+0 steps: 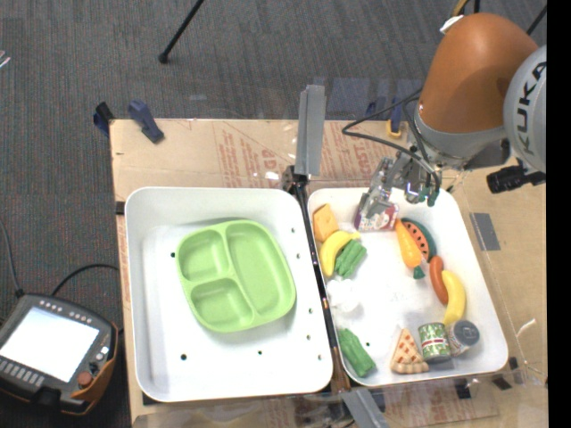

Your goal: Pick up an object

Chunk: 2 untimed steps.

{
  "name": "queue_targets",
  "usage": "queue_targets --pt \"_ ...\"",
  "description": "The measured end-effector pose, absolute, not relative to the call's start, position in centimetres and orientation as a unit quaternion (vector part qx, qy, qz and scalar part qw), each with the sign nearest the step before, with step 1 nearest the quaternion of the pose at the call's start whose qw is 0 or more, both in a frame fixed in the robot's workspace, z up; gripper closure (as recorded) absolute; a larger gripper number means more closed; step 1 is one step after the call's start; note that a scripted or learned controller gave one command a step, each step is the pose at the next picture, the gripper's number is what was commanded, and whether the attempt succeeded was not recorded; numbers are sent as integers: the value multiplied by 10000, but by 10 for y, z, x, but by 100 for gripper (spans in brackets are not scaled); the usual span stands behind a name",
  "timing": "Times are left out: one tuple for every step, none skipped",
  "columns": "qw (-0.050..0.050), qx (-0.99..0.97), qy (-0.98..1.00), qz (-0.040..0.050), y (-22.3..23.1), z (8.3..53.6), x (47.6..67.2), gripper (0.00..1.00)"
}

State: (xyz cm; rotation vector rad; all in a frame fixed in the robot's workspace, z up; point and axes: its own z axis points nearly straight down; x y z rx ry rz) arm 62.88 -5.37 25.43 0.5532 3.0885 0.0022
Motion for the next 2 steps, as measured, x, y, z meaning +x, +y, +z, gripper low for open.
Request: queue_targets --pt "-28 -493 9988 13 -92 140 577 100" --pt "40 -362 9993 9 -50 190 641 100"
